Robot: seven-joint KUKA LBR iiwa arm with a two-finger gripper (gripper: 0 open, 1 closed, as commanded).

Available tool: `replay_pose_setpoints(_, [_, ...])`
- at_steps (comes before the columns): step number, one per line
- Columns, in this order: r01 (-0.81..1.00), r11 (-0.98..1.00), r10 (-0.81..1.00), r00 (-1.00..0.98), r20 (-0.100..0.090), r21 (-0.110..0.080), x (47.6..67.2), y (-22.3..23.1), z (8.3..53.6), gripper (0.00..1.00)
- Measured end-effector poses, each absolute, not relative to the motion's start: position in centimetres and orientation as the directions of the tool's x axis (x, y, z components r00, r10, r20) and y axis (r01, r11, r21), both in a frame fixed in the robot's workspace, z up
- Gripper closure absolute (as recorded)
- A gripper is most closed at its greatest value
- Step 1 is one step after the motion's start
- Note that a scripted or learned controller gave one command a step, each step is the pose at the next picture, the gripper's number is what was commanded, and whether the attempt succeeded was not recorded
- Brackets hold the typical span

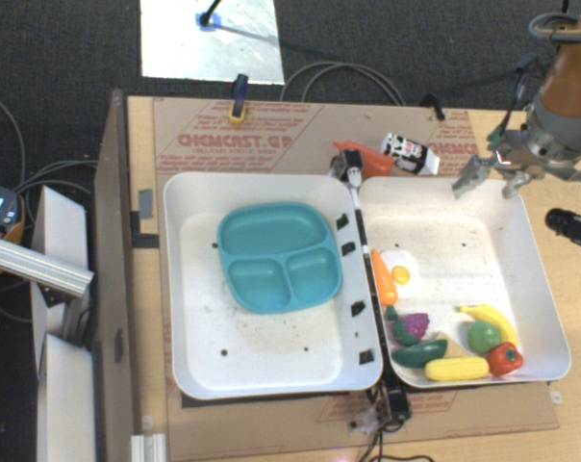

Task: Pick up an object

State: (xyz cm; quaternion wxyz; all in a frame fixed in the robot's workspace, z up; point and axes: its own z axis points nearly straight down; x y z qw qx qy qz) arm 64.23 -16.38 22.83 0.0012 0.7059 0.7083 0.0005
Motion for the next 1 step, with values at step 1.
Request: replay_pose_setpoints(1, [1.000, 0.007, 1.000, -0.007, 0.005, -0.010, 58.03, -10.26, 13.79, 0.00])
